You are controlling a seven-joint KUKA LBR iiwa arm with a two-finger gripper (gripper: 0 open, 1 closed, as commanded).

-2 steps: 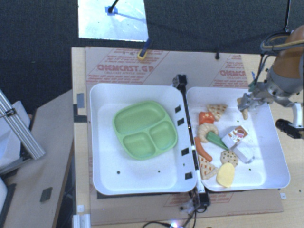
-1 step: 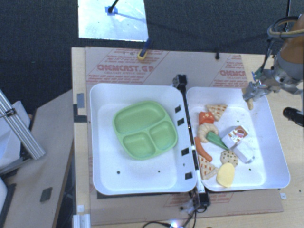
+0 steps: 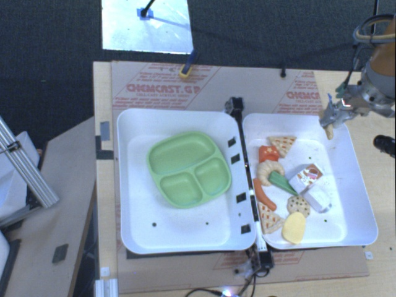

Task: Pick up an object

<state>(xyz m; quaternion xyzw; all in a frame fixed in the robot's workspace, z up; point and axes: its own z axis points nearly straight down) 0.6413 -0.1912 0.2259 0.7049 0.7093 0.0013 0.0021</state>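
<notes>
The right bin (image 3: 356, 184) holds several toy foods: a triangular cracker (image 3: 282, 144), a red piece (image 3: 268, 153), a pale curled piece (image 3: 270, 169), a green piece (image 3: 282, 182), an orange carrot (image 3: 264, 195), a small white and red carton (image 3: 306, 177), a cookie (image 3: 298, 205) and a yellow oval (image 3: 294, 228). My gripper (image 3: 331, 121) hangs over that bin's far right corner, above and to the right of the cracker and apart from the pile. A small tan bit (image 3: 330, 132) shows just under it; I cannot tell whether it is held.
A green divided plate (image 3: 189, 169) lies in the left bin (image 3: 133, 166). A black divider (image 3: 242, 166) runs between the bins. A shiny metal sheet (image 3: 147, 17) lies beyond the bench, and a metal frame (image 3: 25, 172) stands at the left.
</notes>
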